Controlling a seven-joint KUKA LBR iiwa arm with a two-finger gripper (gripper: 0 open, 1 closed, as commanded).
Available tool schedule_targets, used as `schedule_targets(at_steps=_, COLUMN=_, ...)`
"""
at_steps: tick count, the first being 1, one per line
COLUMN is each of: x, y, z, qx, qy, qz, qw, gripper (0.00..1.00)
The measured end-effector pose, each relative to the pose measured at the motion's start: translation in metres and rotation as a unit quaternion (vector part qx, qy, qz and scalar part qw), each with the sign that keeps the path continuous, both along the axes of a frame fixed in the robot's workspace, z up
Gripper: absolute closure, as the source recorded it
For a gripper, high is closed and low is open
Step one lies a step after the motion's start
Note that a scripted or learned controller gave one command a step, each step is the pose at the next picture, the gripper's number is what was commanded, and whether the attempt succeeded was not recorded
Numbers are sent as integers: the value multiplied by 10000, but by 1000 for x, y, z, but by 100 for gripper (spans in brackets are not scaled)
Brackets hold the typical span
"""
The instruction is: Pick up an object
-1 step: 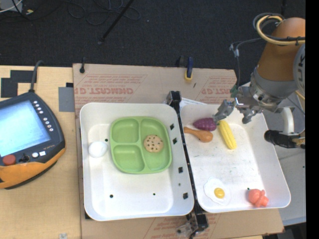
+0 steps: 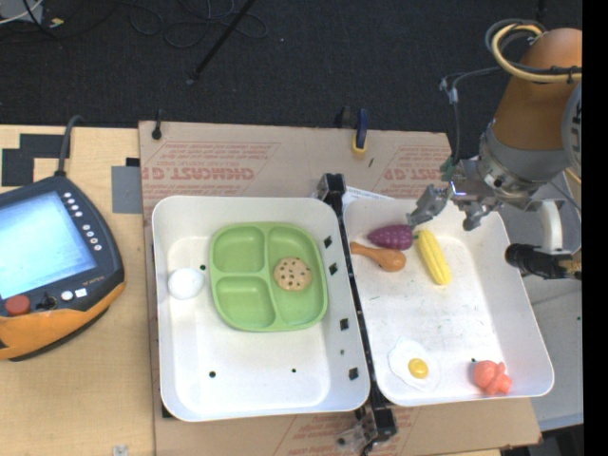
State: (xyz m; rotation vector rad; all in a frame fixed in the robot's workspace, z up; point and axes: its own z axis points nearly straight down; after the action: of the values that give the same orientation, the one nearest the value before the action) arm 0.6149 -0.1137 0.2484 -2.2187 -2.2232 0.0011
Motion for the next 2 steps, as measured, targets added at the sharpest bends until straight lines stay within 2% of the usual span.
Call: schedule_targets(at_steps=2, x=-13, y=2, z=-123, qx=7, qy=35, qz=-2, qw=10000, gripper=0)
